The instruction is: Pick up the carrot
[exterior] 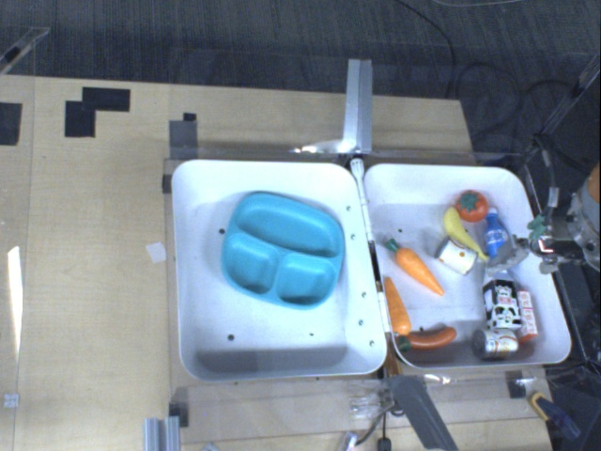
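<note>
While the gripper (547,243) is hovering at the right bin's (413,184) right rim, finger state untellable, the carrot (416,269) is lying well leftward, axis slanting down-right.

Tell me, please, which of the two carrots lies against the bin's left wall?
The lower carrot, running along the right bin's left wall above the sausage; the other carrot lies slanted nearer the middle.

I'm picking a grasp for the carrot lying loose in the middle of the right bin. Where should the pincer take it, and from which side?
Probably from straight above, closing across the thick upper half of the carrot, just below its green top. It lies flat and slanted, tip toward the lower right, with bare bin floor on both long sides. The white block sits near its right, so stay toward the green end.
</note>
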You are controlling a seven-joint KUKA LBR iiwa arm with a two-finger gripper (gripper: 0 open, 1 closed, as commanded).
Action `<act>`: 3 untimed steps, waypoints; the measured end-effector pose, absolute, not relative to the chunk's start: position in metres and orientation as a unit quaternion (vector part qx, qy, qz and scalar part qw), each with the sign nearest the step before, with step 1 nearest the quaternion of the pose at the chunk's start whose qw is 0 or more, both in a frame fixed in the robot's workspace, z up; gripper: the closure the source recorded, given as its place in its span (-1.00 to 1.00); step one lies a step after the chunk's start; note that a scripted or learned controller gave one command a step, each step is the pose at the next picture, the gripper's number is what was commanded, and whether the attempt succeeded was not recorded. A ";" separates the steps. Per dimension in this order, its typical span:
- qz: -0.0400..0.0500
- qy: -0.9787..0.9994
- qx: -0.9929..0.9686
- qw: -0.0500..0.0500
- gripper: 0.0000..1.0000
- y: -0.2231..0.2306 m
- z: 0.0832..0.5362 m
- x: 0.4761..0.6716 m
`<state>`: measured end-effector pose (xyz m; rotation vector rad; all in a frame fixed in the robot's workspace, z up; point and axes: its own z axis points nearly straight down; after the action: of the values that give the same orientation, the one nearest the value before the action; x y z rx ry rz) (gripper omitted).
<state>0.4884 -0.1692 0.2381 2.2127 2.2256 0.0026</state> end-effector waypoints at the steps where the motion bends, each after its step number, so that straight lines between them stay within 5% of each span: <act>1: 0.002 0.711 0.704 0.004 1.00 -0.169 0.249 0.490; 2: 0.002 0.711 0.704 0.004 -1.00 -0.169 0.249 0.490; 3: 0.001 0.735 0.678 0.001 -1.00 -0.100 0.131 0.508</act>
<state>0.5075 -0.0997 0.1307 2.1294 2.3075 0.0022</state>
